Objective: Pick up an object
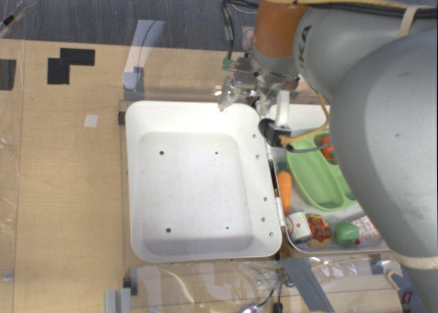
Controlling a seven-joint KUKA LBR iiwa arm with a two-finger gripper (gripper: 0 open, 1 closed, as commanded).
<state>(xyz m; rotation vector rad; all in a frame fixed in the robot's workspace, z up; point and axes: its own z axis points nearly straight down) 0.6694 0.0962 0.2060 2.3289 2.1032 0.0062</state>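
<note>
A small red-and-white labelled can, its print too small to read, lies in the right bin beside a carrot, a green dish and a green ball. The grey arm reaches in from the right, its pincer at the far edge of the left bin; open or closed cannot be told.

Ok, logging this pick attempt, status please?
Gripper over the bins' far edge, nothing seen held. Carrot, green tray and green ball lie in right bin. Arm covers part of it.
</note>
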